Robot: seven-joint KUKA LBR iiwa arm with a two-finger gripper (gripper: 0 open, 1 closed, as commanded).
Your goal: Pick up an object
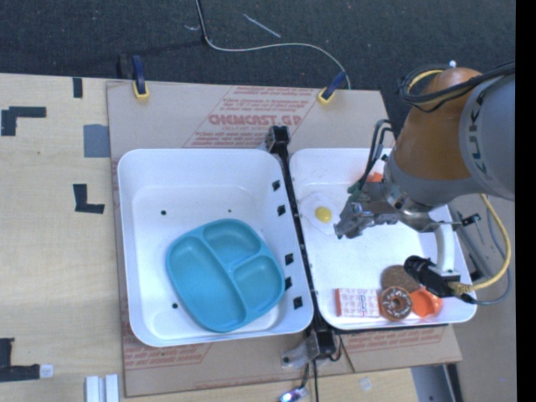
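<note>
Gripper over right bin, centre-right of frame.
Jaw state cannot be told; arm hides the bin's upper right corner.

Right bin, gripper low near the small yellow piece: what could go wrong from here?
1. The small yellow round piece is tiny and flat-looking; the grey two-finger gripper hovers just beside it and could close on nothing.
2. The remaining items, a red-and-white packet, a brown ring-shaped doughnut and an orange object, crowd the right white bin's near wall, leaving little finger clearance.
</note>
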